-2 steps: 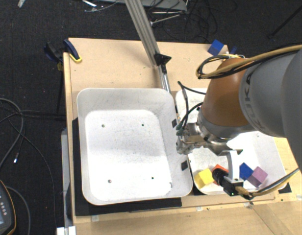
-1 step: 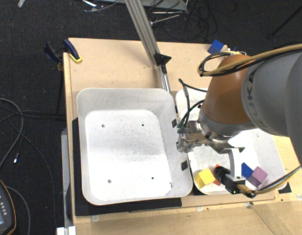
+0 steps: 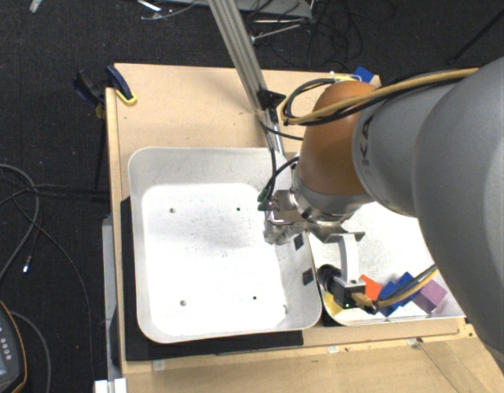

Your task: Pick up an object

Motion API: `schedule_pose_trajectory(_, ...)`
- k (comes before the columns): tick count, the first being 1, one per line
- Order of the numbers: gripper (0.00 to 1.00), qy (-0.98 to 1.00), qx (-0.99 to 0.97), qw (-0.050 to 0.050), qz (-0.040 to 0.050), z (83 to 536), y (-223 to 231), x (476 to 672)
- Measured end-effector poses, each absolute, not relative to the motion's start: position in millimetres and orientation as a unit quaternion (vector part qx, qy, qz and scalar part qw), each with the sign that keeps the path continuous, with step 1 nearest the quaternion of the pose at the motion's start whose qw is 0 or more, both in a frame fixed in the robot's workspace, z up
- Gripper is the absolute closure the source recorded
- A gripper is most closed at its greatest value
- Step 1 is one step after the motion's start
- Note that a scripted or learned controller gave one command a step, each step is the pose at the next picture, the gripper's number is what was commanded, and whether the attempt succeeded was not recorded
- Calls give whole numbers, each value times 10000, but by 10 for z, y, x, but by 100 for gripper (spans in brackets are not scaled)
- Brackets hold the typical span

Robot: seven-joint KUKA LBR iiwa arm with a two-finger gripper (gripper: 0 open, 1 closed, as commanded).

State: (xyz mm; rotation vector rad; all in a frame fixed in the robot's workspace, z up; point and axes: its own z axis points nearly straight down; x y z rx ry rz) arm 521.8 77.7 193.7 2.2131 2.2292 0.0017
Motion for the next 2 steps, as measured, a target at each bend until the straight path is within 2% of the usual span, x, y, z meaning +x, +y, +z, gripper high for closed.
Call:
schedule_pose_trajectory(1,100,7083,7059,12,16,2446,733,5005)
schedule_pose_trajectory(2,0,7083,7059,0,-6,2419,734,5000)
